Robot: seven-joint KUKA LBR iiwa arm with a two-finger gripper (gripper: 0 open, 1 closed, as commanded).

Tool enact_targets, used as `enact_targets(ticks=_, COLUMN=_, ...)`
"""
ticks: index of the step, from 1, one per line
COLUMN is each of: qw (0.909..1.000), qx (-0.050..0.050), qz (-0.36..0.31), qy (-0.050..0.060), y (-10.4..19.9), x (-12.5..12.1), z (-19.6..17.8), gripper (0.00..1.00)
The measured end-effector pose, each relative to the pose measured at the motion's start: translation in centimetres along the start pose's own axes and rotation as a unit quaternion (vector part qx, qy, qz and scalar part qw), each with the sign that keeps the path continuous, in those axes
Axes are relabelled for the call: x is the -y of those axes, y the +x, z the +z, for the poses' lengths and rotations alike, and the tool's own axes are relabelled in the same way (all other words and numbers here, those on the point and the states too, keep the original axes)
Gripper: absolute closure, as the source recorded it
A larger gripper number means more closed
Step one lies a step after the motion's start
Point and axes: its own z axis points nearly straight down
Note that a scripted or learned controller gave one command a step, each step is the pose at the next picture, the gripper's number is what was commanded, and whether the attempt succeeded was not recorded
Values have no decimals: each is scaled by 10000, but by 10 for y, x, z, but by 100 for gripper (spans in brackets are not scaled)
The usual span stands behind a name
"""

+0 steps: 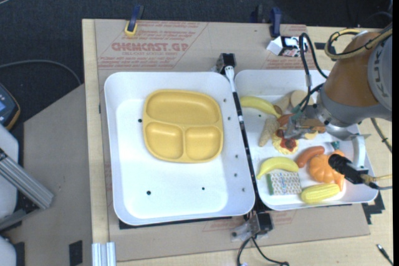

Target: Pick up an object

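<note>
2 white bins sit side by side on the worktop [187,40], which is covered with brown printed cardboard. The left bin [124,152] has just 1 thing in it, a yellow plate [182,124] with 3 compartments, lying toward the far side of that bin.

The right bin [262,81] is where all the clutter is. A banana [259,105] lies near the far left corner, and a second banana [278,165] curves along the middle of the left side. Just near of that second banana there's a small speckled block with a green edge [285,183], and to its right a yellow corn cob [320,193] lies along the near wall. An orange pepper-looking thing [322,169] sits just far of the corn, with a reddish sausage shape [310,155] touching its left side. A pale tan piece [268,131] leans between the 2 bananas.

The arm [355,81] comes in from the right and bends down over the far half of the right bin. The gripper [298,126] is low among the toys, right over a small red and yellow piece [285,145]. Its tips are buried in the clutter, so I honestly can't tell how wide it is or whether it has anything.
</note>
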Motion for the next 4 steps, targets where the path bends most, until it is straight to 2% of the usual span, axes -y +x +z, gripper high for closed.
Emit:
enact_targets(ticks=1, qw=10000, qx=33, qz=0, qy=51, y=2, x=-2, z=-43, gripper=100)
enact_targets(ticks=3, qw=10000, qx=33, qz=1, qy=47, y=5, x=2, z=-124, gripper=100)
enact_targets(ticks=4, qw=10000, qx=26, qz=-24, qy=48, y=40, x=-47, z=-124, gripper=100)
